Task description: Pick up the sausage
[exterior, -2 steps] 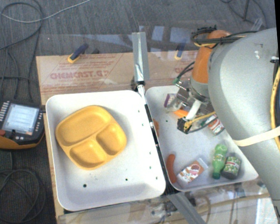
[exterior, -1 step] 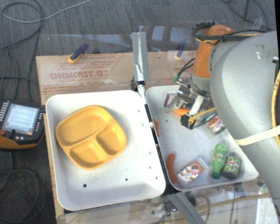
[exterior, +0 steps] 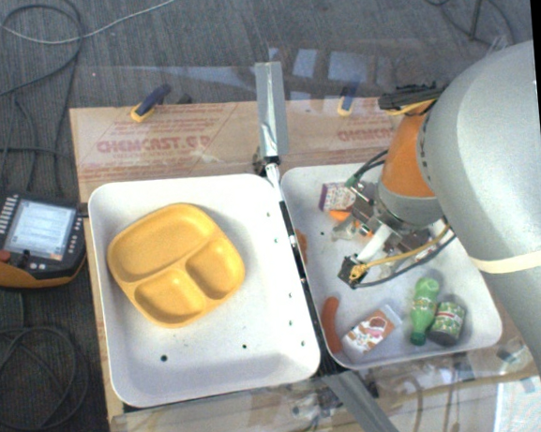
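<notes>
The sausage [exterior: 329, 320] is a reddish-brown stick lying lengthwise by the left wall of the right bin [exterior: 488, 332], near its front corner. My gripper [exterior: 361, 217] hangs over the back half of the same bin, under the orange-banded wrist. It is well behind the sausage and slightly to its right, apart from it. Nothing shows as held by it.
A red-and-white packet [exterior: 370, 331] lies just right of the sausage, then a green bottle [exterior: 423, 310] and a dark can [exterior: 447, 322]. A purple packet [exterior: 337, 196] and a small orange piece [exterior: 341, 215] lie by the gripper. The left bin [exterior: 123, 364] holds a yellow divided plate [exterior: 128, 256].
</notes>
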Tool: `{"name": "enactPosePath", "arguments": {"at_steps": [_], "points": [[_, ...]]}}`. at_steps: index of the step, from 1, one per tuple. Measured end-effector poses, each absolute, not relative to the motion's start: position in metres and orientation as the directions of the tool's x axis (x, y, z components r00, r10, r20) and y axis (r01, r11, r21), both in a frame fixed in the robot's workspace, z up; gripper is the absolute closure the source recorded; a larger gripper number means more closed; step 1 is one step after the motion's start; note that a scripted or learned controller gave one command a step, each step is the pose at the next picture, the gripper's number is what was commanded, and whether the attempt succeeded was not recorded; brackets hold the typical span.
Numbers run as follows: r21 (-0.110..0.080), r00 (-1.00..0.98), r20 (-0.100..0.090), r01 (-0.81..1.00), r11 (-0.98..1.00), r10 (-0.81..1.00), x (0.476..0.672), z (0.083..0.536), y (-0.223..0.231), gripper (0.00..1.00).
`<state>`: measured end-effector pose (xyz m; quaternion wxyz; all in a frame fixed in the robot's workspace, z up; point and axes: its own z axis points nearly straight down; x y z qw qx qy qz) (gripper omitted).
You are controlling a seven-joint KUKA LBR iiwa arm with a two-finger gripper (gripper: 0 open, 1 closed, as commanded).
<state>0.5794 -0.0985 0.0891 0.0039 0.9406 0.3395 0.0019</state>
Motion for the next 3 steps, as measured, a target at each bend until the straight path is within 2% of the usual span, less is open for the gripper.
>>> {"name": "enactPosePath", "arguments": {"at_steps": [1,2,3], "points": [[-0.014,0.939,-0.028,0.343,-0.939,0.343,0.637,0.095,-0.124,0.00],[0.005,0.929,0.005,0.369,-0.929,0.369,0.568,0.089,-0.102,0.00],[0.002,0.979,0.000,0.203,-0.979,0.203,0.616,0.088,-0.108,0.00]]}}
